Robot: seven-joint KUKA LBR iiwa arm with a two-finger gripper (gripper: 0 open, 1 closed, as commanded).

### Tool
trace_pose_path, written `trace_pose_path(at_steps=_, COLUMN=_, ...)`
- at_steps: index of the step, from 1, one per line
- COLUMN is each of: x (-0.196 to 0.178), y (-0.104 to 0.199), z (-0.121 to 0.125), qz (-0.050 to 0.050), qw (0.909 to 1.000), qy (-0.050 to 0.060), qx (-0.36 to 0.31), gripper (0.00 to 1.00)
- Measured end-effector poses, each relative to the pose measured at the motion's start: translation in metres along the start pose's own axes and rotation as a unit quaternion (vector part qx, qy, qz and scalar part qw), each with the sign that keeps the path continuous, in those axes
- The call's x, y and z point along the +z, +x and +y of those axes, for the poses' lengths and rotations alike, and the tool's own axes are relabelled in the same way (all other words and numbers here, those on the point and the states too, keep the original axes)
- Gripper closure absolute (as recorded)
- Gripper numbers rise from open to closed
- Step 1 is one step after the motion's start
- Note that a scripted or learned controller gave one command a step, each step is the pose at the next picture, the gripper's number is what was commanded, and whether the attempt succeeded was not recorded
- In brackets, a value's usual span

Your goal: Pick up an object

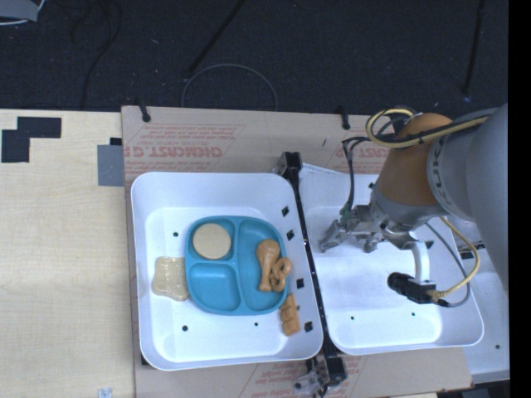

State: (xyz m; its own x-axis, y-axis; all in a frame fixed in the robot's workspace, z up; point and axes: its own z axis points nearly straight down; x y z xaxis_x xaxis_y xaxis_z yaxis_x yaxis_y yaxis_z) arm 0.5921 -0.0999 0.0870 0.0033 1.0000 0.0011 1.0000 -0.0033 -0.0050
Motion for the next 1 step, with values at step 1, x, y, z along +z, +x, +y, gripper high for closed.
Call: trace_pose_path(at_steps=1, x=-0.0104, y=-0.0013, z=-0.0004, qz=0.000, qw=1.0000, qy=0.001, qx=0.002, gripper=1.00)
